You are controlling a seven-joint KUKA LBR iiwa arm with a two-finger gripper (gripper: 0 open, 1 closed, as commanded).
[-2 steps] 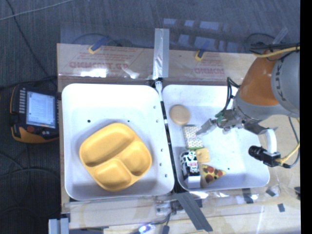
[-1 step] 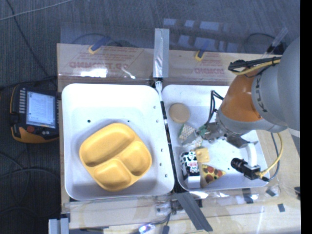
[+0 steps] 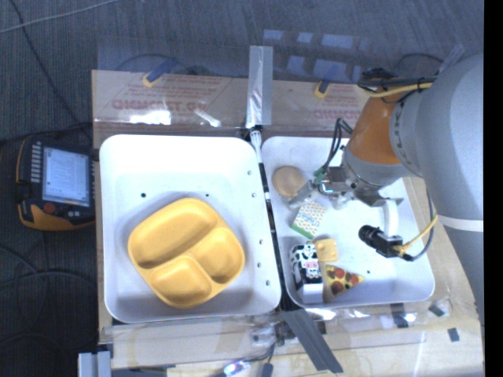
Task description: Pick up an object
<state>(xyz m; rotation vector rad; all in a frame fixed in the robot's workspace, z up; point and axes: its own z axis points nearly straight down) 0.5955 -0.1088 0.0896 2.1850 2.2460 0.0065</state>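
My gripper (image 3: 328, 187) is low in the upper part of the right bin (image 3: 416, 277), below the orange wrist band. Just to its left lies a tan round object (image 3: 288, 181). A small green-dotted white packet (image 3: 309, 218) lies just below and left of the gripper. Farther toward the front are a black-and-white cow-patterned item (image 3: 306, 262), a small yellow block (image 3: 326, 250) and a toy pizza slice (image 3: 340, 280). I see nothing held in the gripper.
The left bin (image 3: 118, 163) holds a yellow divided plate (image 3: 186, 250). A black connector with a yellow cable (image 3: 379, 240) hangs off the arm over the right bin. A handheld control pendant (image 3: 55, 183) lies left of the bench.
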